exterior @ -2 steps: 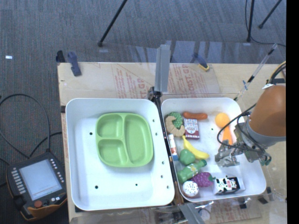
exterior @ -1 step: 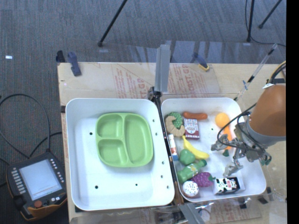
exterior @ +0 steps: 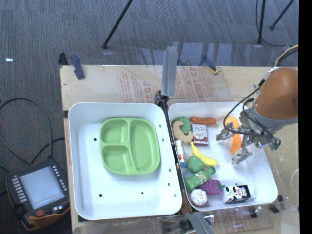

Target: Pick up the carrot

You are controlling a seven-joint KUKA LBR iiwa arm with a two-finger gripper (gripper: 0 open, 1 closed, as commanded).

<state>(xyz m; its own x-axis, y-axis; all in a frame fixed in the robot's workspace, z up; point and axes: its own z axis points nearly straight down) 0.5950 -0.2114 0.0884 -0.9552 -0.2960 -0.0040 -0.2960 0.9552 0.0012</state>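
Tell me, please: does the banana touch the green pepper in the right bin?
Touching. In the camera view, the lower end of the banana lies against the top of the green pepper, and no white floor of the right bin shows between them.

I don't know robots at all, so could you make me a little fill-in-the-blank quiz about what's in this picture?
1. The green divided plate lies in the ____ bin.
2. The carrot sits right under the robot's ____.
3. The banana is coloured ____.
4. The purple fruit near the right bin's front edge is a bunch of ____.

Missing words: left; gripper; yellow; grapes
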